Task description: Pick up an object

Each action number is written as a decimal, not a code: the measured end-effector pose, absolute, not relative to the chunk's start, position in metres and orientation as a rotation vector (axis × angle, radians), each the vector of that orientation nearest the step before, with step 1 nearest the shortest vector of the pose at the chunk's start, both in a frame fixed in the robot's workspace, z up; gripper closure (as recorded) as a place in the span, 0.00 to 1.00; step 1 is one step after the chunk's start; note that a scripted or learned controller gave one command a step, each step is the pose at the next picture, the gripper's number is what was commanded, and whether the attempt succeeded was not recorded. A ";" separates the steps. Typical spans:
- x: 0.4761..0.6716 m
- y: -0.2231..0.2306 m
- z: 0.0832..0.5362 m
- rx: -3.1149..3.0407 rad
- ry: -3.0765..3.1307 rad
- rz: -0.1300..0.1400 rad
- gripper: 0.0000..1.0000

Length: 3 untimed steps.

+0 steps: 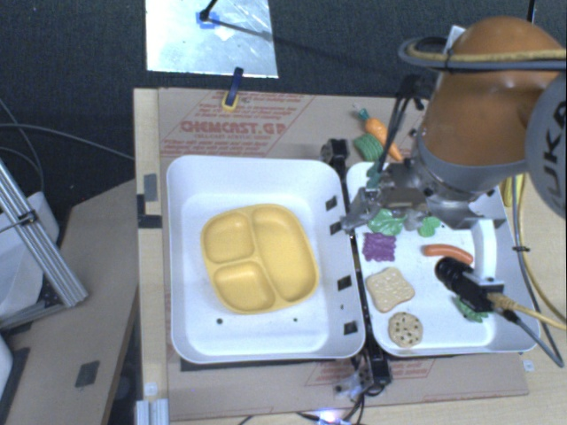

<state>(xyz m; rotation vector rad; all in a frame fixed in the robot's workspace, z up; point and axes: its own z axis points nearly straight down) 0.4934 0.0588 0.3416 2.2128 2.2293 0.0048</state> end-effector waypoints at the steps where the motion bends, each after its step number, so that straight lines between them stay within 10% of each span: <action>1: 0.487 0.094 0.498 2.204 2.224 0.030 0.00; 2: 0.484 0.212 0.303 2.212 2.241 -0.017 0.00; 3: 0.493 0.234 0.115 2.224 2.227 -0.019 0.00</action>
